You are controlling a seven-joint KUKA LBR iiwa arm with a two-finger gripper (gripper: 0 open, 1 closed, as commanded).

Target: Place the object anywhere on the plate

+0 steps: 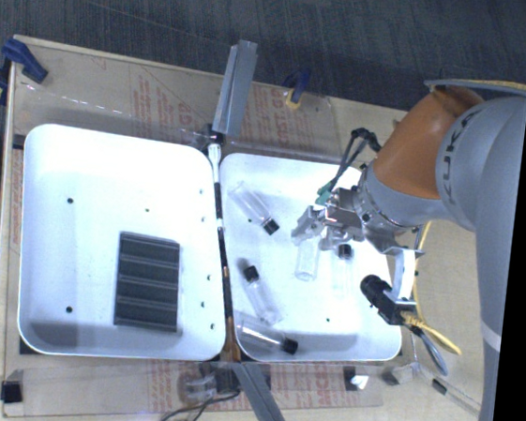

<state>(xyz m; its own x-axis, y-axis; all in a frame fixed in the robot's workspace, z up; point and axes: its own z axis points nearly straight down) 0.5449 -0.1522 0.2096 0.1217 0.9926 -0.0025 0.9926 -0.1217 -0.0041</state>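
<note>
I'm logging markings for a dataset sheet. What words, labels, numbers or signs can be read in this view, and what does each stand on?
None can be read.
Bench board: faint reddish print runs along it, too blurred to read.
Dark ridged plate in the left bin: no text.
Clear vials in the right bin: no label legible.
Arm's orange band: no marking seen.
</note>
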